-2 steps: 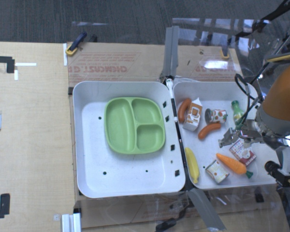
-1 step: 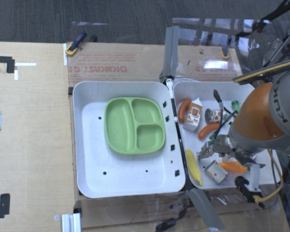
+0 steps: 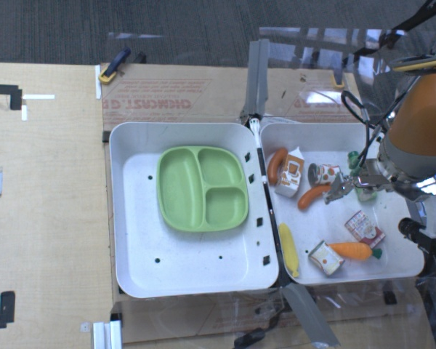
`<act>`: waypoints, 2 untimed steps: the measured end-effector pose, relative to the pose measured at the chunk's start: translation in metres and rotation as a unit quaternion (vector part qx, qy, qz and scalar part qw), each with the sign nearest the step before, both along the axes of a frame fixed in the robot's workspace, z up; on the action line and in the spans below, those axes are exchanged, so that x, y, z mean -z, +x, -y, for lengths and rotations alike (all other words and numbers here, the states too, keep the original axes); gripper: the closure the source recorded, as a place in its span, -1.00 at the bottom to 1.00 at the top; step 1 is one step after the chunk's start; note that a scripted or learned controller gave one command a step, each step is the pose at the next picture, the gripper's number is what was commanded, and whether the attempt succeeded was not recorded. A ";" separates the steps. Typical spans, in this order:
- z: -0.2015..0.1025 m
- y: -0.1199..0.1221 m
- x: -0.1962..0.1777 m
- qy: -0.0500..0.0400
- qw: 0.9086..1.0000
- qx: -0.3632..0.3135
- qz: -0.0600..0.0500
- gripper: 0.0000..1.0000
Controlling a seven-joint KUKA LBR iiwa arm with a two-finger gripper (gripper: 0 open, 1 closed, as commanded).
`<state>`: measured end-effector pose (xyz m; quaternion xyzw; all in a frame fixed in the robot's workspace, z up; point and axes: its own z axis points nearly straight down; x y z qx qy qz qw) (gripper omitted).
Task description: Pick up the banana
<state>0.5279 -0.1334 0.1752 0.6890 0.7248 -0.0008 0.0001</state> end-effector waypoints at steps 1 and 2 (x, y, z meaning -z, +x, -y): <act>0.000 0.000 -0.008 -0.001 1.000 0.000 0.000 1.00; 0.000 0.000 -0.008 0.000 1.000 0.000 0.000 -1.00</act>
